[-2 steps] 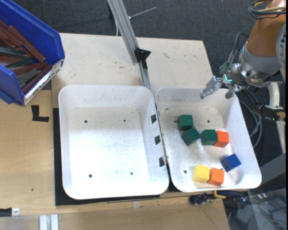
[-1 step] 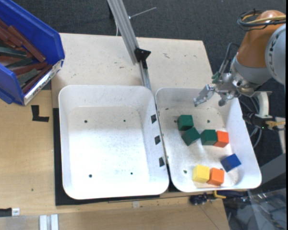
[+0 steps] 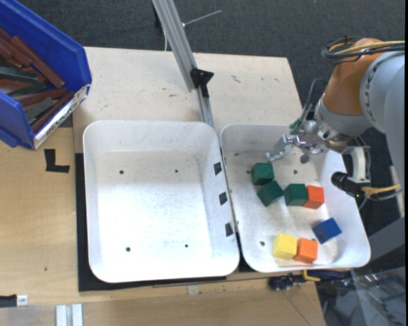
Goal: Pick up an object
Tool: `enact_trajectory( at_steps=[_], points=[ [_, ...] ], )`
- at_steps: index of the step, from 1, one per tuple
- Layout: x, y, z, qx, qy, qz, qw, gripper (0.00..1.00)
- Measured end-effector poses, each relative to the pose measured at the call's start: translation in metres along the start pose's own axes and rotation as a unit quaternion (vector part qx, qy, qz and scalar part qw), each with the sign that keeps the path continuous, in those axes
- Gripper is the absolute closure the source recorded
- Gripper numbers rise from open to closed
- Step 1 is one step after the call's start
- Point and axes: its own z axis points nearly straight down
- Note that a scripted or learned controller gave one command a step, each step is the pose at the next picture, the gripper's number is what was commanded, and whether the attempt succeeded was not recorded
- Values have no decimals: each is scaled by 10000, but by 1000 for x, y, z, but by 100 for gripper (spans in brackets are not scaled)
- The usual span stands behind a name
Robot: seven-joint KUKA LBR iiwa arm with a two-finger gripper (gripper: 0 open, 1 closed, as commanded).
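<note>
Poised over the blocks, nothing held.
Fingers (image 3: 294,148) spread apart; nearest green block (image 3: 262,174) lying toward seven o'clock, just beside.

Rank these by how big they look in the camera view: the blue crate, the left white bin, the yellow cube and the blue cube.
1. left white bin
2. blue crate, cut off by the picture's edge, so its full size is unsure
3. yellow cube and blue cube, which look about alike, too close to rank

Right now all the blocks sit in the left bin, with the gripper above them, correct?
Not quite. In the camera view the blocks lie in the right bin, not the left bin. The gripper is indeed above them.
</note>
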Motion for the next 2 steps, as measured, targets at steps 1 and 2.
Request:
enact_trajectory(
  at_steps=[1,2],
  points=[
    [1,2,33,-50,0,-8,10000,0],
    [2,1,26,-32,6,-10,10000,100]
  ],
)
